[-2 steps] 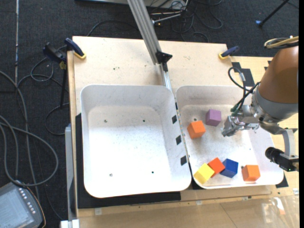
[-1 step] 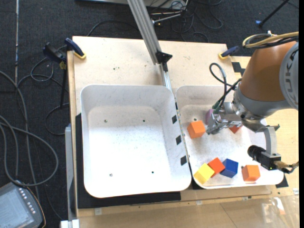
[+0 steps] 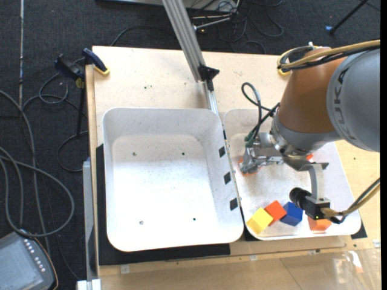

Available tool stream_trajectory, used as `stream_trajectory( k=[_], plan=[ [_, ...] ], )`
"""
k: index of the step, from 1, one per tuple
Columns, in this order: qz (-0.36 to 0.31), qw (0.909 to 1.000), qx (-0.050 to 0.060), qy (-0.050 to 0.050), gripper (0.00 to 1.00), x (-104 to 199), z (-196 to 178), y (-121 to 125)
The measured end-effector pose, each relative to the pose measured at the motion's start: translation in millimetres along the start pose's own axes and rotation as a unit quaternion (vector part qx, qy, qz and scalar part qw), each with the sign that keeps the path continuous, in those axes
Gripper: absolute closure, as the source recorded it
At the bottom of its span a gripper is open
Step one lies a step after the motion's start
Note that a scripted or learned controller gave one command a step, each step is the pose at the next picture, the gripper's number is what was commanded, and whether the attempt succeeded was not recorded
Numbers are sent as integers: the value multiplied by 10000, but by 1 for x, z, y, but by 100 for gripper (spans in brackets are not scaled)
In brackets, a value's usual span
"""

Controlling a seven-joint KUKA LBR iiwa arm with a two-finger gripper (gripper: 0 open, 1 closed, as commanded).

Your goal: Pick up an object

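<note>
You had the gripper low in the right bin, close to its left wall, midway along. Couldn't tell the jaw state from this angle; the wrist covered it. Something small and orange-red sat right at the tool, but I couldn't say it was held. The candidates lay clustered at the bin's near edge: yellow block, orange block, blue block, plus another orange block by the near right corner. All apart from the gripper. Left bin held nothing I could see. My read: no pick confirmed, grasp and lift still left.
</note>
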State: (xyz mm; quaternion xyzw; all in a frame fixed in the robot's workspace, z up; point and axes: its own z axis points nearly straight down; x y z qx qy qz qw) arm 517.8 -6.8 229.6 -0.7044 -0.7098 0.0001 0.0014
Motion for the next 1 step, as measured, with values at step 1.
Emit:
stream_trajectory(
  k=[1],
  plan=[
    [-2, 10000, -8, -2, 100, 46, 3, 6]
  ],
)
